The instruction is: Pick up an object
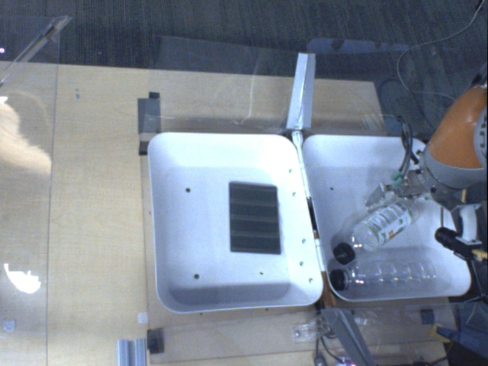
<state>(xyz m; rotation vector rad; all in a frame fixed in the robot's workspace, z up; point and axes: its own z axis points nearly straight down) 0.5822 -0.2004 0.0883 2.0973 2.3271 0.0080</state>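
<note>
A clear plastic bottle (381, 224) with a black cap lies slanted in the right bin (343, 158), cap toward the front left. A second clear bottle (393, 273) lies along that bin's front wall, its black cap at the left. A dark ridged rectangular block (254, 217) lies flat in the middle of the left bin (175, 204). My gripper (402, 183) is low over the right bin, at the base end of the slanted bottle, below the orange band (460, 136) of the arm. Glare and the clear plastic blur where the gripper meets the bottle.
A metal post (300, 94) stands behind the seam between the two bins. Black brackets (150, 120) sit at the left bin's corners. Cables and fittings crowd the bench's front right edge (343, 334). Bare wooden benchtop lies to the left.
</note>
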